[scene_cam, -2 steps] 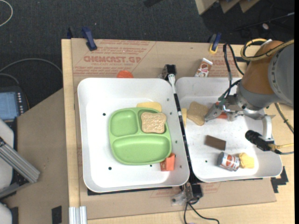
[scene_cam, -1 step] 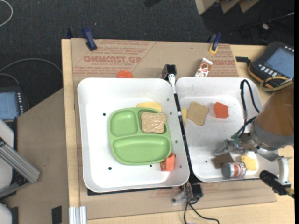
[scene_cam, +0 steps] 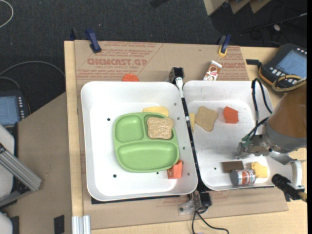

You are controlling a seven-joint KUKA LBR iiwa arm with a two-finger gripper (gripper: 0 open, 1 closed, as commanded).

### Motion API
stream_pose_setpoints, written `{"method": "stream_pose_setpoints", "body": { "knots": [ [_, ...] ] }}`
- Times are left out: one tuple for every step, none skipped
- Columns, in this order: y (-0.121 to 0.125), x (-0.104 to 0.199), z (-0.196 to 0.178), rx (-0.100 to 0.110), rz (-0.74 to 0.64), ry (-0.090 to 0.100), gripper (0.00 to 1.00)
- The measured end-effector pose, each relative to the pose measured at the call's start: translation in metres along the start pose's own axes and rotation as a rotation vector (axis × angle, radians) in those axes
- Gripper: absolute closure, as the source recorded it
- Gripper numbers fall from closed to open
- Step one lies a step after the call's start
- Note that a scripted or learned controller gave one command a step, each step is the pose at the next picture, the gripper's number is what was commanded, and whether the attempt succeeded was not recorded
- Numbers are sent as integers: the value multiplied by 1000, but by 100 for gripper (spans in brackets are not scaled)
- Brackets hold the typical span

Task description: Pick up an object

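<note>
Below fingers point(scene_cam: 242, 149), brown block point(scene_cam: 232, 166), can point(scene_cam: 242, 177)

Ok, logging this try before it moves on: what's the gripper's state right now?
Gripper: low in the right bin, above the brown block; open or shut cannot be told.

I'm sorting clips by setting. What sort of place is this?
Probably a robotics lab bench for pick tests: two white bins of toy food on a clamped board, a robot arm, and a handheld controller.
</note>
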State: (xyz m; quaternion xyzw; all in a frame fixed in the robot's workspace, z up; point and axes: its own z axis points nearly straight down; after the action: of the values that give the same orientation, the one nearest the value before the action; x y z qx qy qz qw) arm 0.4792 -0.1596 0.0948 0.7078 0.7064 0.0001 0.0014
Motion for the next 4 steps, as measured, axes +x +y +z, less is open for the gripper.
{"method": "stream_pose_setpoints", "body": {
  "knots": [
    [0,0,1,1,0,1,0],
    [73,-63,-56,-10,-3,-6,0],
    [144,-4,-51,-6,-10,0,0],
    [129,12,12,1,-1,3,0]
  ]
}}
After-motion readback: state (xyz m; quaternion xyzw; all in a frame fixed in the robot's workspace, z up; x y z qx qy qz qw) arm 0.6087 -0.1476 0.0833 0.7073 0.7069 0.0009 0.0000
